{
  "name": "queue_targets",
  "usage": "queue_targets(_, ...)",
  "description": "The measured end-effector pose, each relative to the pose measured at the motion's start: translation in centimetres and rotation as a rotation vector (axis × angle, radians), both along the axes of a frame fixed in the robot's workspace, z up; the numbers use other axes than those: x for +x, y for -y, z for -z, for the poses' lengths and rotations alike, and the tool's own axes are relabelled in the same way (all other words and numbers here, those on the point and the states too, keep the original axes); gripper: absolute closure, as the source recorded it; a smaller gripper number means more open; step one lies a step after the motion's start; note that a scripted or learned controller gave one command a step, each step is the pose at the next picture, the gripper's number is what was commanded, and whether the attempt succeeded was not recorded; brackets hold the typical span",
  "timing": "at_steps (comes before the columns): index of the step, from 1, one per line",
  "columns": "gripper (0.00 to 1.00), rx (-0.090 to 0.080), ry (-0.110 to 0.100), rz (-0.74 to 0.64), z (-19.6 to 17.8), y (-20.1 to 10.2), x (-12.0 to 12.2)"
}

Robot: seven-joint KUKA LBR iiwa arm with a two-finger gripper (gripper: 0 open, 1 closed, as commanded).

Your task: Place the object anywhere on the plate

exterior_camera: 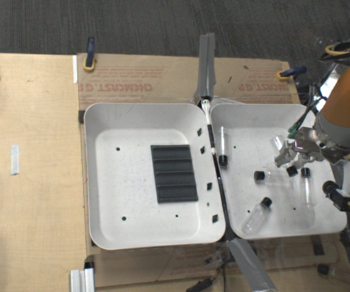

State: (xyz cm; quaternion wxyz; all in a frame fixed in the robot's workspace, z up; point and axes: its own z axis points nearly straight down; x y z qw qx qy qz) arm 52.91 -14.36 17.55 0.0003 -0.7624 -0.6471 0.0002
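Several clear vials with black caps are lying scattered in the right bin (321,224), at the lower right of the frame: one vial (222,143) along the bin's left wall, another vial (256,215) near its lower edge, and a third vial (306,186) just below the claw (289,156). The claw is hanging over the bin's upper right part, and whether it is spread or pressed together cannot be told at this size. The dark ribbed plate (174,173) is sitting in the middle of the left bin (102,139), well apart from every vial, so nothing is resting on it yet. Clear, round glass is likely hard to locate and could be rolling or slipping aside as the claw comes down, and any carry must be clearing the raised divider (214,163) between the bins.
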Motion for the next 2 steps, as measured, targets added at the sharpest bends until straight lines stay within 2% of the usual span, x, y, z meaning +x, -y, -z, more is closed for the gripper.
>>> queue_targets(1, 1.0, -0.001, -0.002, -0.15, -1.5, -7.3, 0.2)
queue_targets(2, 1.0, -0.002, -0.003, 0.025, -3.2, -14.5, 3.4)
